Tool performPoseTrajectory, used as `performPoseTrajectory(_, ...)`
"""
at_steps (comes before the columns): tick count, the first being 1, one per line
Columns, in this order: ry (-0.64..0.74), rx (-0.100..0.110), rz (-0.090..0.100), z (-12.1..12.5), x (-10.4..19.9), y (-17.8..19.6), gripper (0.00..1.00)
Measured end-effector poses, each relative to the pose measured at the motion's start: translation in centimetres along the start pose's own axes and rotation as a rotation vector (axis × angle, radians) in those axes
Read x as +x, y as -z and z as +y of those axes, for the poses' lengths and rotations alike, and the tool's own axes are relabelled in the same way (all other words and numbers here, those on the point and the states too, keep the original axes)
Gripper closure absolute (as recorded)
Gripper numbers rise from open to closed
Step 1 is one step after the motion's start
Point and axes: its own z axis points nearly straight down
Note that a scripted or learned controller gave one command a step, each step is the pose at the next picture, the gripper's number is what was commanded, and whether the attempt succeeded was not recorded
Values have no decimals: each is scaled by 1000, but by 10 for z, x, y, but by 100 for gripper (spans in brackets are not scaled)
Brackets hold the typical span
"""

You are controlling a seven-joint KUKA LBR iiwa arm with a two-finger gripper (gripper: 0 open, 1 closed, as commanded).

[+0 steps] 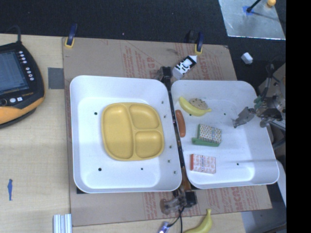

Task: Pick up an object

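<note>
The tool (248,116) hangs at the right bin's (252,171) three o'clock edge, apparently with nothing in it; how far its fingers are parted I cannot tell. At that bin's ten o'clock lies a banana (193,108) against a cookie (198,102). A sausage (181,123) lies along the nine o'clock wall. The left bin (87,169) holds a yellow tray (132,130).

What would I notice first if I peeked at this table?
The big yellow tray with three sections stands out, sitting in the middle of the left white bin. Next, the right bin holds small things: a banana near the top, a sausage by the left wall, and a red-and-white packet lower down. The robot's gripper reaches in from the right.
</note>
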Motion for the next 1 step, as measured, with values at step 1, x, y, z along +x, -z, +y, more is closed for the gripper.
performPoseTrajectory(1, 3, 3, 0, 22, 78, -109, 0)
